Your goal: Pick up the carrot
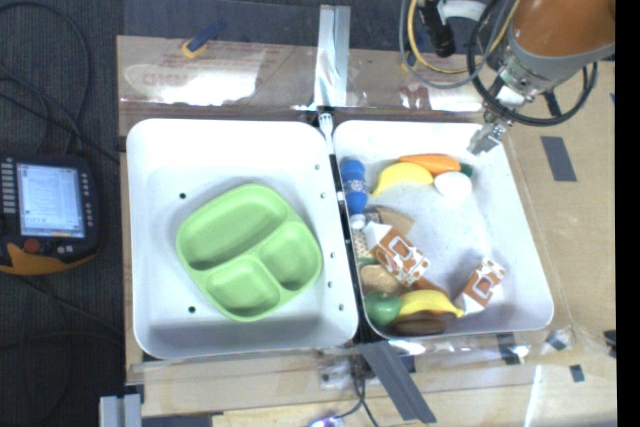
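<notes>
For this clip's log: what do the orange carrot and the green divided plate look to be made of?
The orange carrot at the far end of the right white bin looks like moulded toy plastic: uniform colour, smooth surface. The green three-compartment plate in the left white bin also reads as plastic, evenly coloured with soft rounded ridges and a dull sheen.

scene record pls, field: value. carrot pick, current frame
target: carrot, orange, lying at the far edge of the right bin
touching target: yellow banana-like piece on its near side; white round item close by
hand: above the right bin's far right corner, apart from the carrot, holding nothing
left bin: holds a green divided plate
other clutter in right bin: blue bottle, two small cartons, second banana near the front
task state: carrot not yet picked
</notes>
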`<state>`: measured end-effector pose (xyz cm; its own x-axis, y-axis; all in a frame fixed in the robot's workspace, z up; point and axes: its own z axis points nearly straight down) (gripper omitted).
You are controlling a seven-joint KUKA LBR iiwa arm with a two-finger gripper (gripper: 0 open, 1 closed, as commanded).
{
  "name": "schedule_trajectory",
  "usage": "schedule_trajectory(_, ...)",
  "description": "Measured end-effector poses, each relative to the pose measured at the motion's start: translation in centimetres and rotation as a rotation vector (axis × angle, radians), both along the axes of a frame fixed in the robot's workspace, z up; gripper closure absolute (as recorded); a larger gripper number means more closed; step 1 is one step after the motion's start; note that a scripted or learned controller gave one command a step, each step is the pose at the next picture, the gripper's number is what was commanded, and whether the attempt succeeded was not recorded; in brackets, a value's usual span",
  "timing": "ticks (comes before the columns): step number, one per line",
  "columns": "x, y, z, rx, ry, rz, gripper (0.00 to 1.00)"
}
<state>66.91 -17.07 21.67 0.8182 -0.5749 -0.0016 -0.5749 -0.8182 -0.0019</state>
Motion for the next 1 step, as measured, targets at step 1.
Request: schedule_trajectory(1,0.04,-1.81,3.24,0.000,-0.003,0.368,1.00)
